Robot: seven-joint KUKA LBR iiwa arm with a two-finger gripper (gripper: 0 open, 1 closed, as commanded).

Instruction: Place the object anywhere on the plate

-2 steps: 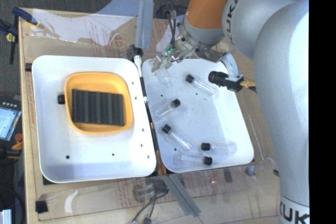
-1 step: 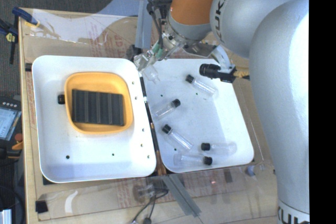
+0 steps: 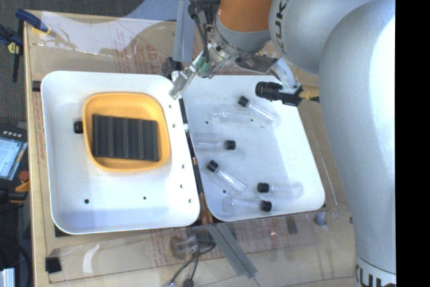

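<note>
Where bins meet, yellow plate [image 3: 125, 129] left, capped vials [image 3: 225, 176] right

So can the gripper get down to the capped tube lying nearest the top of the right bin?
Probably yes. That tube lies flat with bare bin floor around it and nothing on top. The gripper sits near the bin's upper left corner, with open space between them.

Grey arm [image 3: 336, 23] reaching in from the right, orange band above wrist, gripper [image 3: 180, 85] angled down-left
</note>
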